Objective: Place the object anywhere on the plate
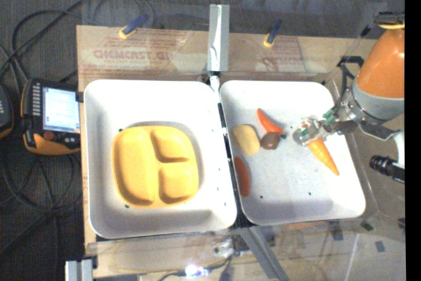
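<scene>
Orange carrot [324, 156] at frame right sits under the gripper [306, 132], finger state unclear; grasping precedes carrying to the yellow plate [156, 165].

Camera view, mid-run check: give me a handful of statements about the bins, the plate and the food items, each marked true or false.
1. The yellow sectioned plastic plate lies in the left white bin. True.
2. An orange carrot lies on the plate. False: it lies in the right white bin, near the gripper.
3. The pale yellow potato-shaped item sits in the right bin, close to the divider between the bins. True.
4. The plate already carries a food item. False: its compartments hold nothing.
5. The small brown rounded item lies between the potato-shaped item and the gripper. True.
6. The arm enters from the left. False: it enters from the right.
</scene>
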`<action>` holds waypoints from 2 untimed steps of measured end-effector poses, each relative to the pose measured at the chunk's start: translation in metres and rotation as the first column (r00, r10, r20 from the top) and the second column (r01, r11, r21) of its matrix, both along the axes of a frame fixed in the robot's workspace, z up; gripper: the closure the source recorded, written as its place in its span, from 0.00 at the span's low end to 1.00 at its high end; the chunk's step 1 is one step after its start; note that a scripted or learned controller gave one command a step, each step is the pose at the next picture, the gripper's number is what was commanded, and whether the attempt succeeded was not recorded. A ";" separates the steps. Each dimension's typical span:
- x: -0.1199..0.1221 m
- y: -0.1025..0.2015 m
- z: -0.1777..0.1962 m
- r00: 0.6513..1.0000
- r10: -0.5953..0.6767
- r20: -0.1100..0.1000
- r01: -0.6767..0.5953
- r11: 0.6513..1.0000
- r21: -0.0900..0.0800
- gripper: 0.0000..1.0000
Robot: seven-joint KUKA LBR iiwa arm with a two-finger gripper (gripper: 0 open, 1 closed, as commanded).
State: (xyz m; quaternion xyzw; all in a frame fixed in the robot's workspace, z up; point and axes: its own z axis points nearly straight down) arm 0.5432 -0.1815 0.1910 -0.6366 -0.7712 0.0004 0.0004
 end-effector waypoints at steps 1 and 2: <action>0.012 0.065 -0.028 0.987 0.163 -0.001 -0.163 0.987 0.000 1.00; 0.047 0.127 -0.008 0.975 0.222 -0.001 -0.222 0.975 0.001 1.00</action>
